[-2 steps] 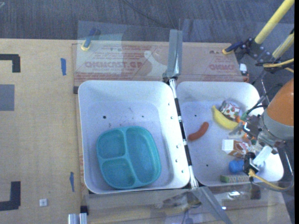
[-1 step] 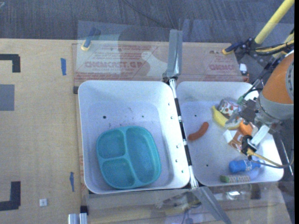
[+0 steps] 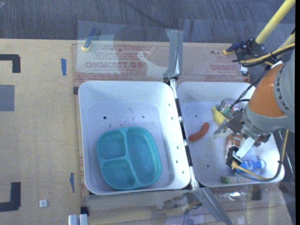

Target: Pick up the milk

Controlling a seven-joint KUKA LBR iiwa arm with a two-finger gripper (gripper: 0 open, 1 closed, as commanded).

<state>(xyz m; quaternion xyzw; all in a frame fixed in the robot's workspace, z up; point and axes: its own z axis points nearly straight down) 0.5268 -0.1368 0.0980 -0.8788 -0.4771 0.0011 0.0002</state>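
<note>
Teal tray (image 3: 129,158) x1, L bin (image 3: 125,95) | sausage (image 3: 198,131) x1, R bin (image 3: 201,100) | hand (image 3: 234,158) (grip unclear)

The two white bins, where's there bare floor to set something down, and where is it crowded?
Left bin: the whole back half is bare, from the far wall to the teal divided plate, which fills the near part. Right bin: bare floor lies behind and in front of the sausage, along the divider. Its right side is crowded, with the claw over clustered items.
</note>
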